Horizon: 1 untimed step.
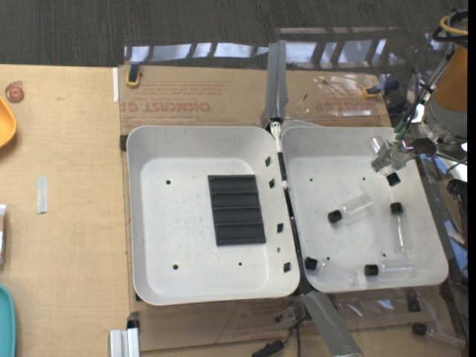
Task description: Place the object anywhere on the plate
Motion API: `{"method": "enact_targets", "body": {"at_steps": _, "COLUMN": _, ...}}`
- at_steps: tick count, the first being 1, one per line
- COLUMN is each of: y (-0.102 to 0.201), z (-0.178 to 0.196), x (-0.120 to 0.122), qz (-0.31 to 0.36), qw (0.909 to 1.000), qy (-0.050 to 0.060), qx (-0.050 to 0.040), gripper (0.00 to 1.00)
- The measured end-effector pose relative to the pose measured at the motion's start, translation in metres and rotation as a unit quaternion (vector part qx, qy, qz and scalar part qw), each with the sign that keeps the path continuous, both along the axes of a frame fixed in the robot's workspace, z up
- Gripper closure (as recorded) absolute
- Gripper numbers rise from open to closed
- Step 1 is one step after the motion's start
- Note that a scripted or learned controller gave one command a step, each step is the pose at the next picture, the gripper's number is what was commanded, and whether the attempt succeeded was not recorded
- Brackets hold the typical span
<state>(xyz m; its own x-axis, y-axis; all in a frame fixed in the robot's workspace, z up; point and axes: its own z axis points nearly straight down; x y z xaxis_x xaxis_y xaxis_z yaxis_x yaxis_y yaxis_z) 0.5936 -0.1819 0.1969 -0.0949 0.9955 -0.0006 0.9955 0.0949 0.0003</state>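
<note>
Cardboard covers the bench under two white bins, with dark carpet beyond. Near the right bin's (pixel 439 274) upper right corner the pincer (pixel 388 162) hangs low; whether it is parted or closed, or has anything in it, I cannot tell. Below and beside it lie clear vials with black caps (pixel 349 209), scattered apart across the bin floor. Well away, in the left bin (pixel 149 222), rests the dark ribbed plate (pixel 236 209). My worry: the vials are see-through, round and slippery, so a grasp could miss or squirt one aside, or drop it crossing the divider.
</note>
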Motion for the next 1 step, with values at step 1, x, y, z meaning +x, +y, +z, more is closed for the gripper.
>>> {"method": "enact_targets", "body": {"at_steps": 1, "y": 0.0537, "z": -0.1026, "x": 0.0000, "qz": -0.224, "qw": 0.9746, "qy": 0.002, "qx": -0.0003, "gripper": 1.00}}
